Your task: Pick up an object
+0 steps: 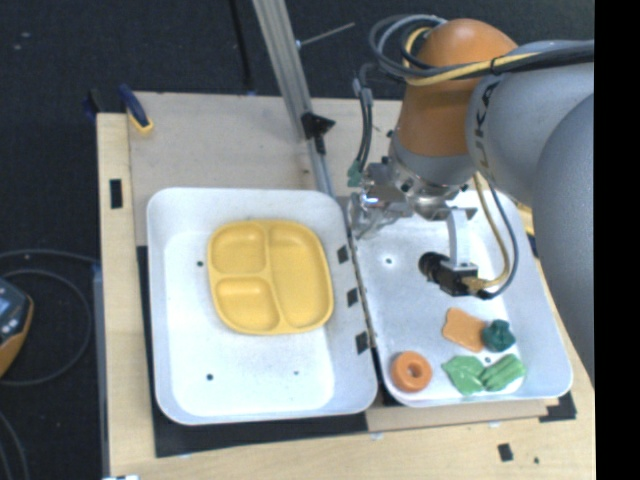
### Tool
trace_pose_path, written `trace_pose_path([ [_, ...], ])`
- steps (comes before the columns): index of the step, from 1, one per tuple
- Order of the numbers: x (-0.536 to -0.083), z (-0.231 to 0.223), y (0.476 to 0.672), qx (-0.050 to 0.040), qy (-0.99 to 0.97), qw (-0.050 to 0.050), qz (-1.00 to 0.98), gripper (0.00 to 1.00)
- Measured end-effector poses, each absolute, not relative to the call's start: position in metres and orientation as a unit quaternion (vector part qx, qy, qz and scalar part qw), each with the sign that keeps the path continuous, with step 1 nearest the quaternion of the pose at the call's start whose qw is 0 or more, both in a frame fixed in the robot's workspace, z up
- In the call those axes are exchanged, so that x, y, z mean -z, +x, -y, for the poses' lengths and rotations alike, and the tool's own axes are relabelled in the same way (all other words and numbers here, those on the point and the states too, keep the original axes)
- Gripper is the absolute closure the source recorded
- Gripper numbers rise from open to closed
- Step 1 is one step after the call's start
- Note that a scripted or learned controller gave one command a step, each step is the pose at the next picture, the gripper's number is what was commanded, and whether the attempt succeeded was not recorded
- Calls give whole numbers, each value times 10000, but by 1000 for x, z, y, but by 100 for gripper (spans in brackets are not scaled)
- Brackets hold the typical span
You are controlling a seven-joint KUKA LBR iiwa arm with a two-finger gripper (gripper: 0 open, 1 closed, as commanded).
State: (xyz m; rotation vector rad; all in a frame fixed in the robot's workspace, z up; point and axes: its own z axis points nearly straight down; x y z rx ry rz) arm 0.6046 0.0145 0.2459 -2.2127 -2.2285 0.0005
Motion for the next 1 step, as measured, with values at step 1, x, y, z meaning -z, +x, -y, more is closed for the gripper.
trace_pose_path([
  [1, -245, -62, 622, 8, -7047, -10, 7095, 100],
])
